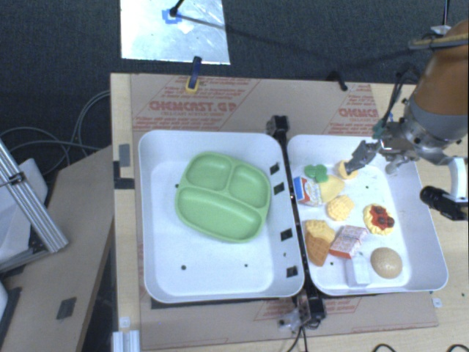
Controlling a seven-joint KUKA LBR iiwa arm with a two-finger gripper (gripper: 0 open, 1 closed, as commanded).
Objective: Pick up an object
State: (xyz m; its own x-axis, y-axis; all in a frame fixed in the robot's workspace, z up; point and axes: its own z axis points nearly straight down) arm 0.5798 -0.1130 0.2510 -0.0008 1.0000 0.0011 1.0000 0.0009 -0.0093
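A: Yellow piece (pixel 344 169) sits at the tip of the gripper (pixel 364 155), upper part of the right bin (pixel 425 229). Can't tell if it's grasped or just touched.

B: Finger state?

A: Can't tell from this angle. Could be clamped, could be released.

B: Risks?

A: 3. First, if the hold is only on the edge, the piece likely slips on lift. Second, the green piece (pixel 316 172) and the packet (pixel 308 191) lie just beside it, so a sideways nudge could shove them. Third, the pile is tight; the waffle (pixel 339 208) sits near.

B: Left bin?

A: The green tray (pixel 223 196) is well apart, no conflict there.
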